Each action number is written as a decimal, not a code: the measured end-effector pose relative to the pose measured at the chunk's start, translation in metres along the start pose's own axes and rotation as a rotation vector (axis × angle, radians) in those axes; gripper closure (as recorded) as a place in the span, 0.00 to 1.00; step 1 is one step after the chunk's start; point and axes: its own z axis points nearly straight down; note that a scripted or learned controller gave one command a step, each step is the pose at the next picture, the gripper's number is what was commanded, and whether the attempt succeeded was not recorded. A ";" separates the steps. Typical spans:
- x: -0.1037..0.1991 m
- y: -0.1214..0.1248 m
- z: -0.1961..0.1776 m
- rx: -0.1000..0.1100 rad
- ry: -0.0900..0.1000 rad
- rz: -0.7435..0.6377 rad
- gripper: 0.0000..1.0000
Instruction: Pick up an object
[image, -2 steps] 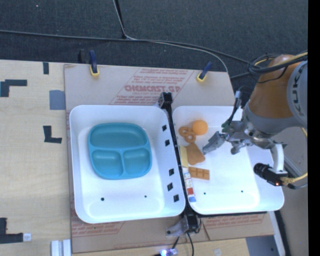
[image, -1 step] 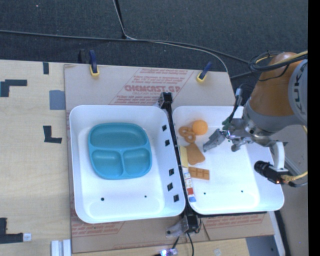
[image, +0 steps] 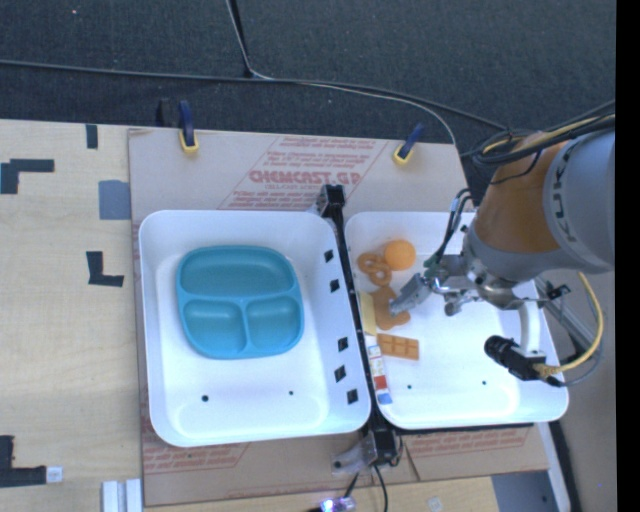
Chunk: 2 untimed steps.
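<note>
- Jaws (image: 408, 297) hang low in the right bin (image: 480, 400), near its left wall; whether they grip anything, I cannot tell.
- Orange ball (image: 400, 254) and pretzel (image: 373, 266) lie toward the far-left corner.
- Waffle (image: 398, 348) lies nearer, long axis across the bin.

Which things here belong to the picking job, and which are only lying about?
For the job:
- gripper
- orange ball
- orange pretzel
- orange waffle piece
- right bin

Lying about:
- blue divided plate
- left bin
- two clamps
</note>
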 end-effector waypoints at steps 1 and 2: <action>0.002 0.004 0.063 0.005 0.000 0.000 0.00; 0.003 0.004 0.068 -0.003 -0.001 0.000 0.00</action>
